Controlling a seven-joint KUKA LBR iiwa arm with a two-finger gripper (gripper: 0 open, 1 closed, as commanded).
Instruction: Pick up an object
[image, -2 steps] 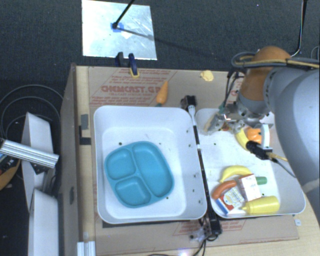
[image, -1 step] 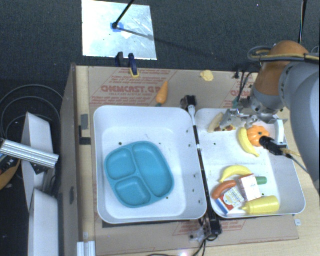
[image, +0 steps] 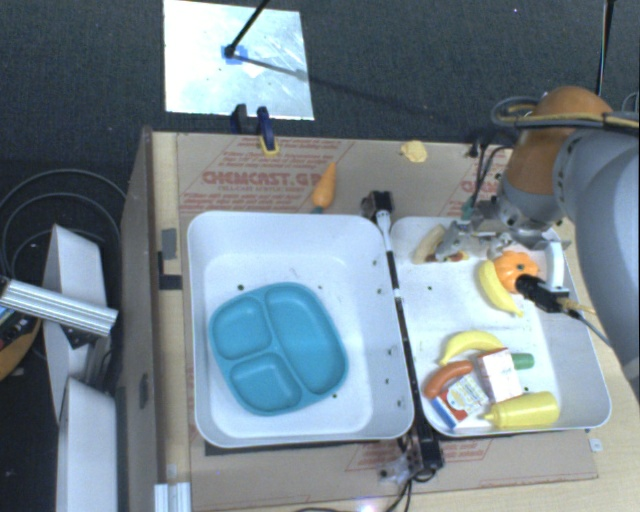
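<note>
Blue is what catches the eye first: a sectioned plastic tray lying flat in the left bin, which is the landmark for everything else. Behind that bin, on the brown cardboard lining the bench, an orange carrot-shaped toy rests just past the far rim, and a small yellowish scrap sits farther to the right of it. A black divider strip runs along the left bin's right wall, and touching it on the other side is the right bin. In that second bin's near corner, well to the right of the blue tray, a cluster lies packed together: a yellow banana, an orange sausage-like piece, a small red-and-white carton with a green bit beside it, and a yellow squeeze bottle at the front. Toward that bin's far side, a second banana lies against an orange fruit. The gripper hangs low over the far left corner of the right bin, just across the divider from the left bin, beside a pale tan object; its fingers are too blurred against the metalwork, so I cannot tell whether they are spread or closed, or whether anything sits between them. The grey arm with its orange band reaches in from the right.
</note>
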